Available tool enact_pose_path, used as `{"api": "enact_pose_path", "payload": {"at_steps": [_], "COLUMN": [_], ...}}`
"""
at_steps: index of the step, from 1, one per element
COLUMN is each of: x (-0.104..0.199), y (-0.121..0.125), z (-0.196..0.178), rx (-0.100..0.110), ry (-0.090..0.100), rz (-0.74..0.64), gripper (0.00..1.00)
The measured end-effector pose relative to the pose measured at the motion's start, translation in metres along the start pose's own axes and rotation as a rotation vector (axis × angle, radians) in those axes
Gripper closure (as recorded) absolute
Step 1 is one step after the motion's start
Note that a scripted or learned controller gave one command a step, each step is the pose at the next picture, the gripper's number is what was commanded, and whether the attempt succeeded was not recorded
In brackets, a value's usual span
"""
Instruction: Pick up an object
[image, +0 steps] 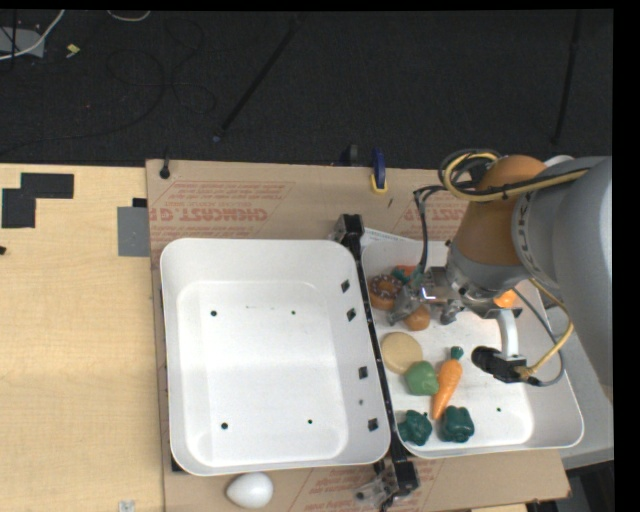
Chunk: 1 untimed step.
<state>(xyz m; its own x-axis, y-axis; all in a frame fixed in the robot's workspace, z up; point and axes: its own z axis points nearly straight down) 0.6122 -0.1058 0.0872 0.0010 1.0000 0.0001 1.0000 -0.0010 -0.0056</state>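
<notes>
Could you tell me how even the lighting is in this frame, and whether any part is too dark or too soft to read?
In the camera view, the left bin is bright and nearly washed out, with a soft shadow under its far wall; the floor beyond the bench is almost black; the gripper sits in a dim, cluttered patch, too soft to read, while the carrot shows clearly.

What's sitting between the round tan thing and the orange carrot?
In the camera view, a light green toy vegetable lies between the tan round piece and the carrot, in the right bin.
</notes>
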Motion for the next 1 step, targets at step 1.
{"api": "enact_pose_path", "payload": {"at_steps": [1], "x": [0.0162], "y": [0.0261], "z": [0.0028], "rx": [0.027], "ry": [0.002], "rz": [-0.005], "gripper": [0.0]}}
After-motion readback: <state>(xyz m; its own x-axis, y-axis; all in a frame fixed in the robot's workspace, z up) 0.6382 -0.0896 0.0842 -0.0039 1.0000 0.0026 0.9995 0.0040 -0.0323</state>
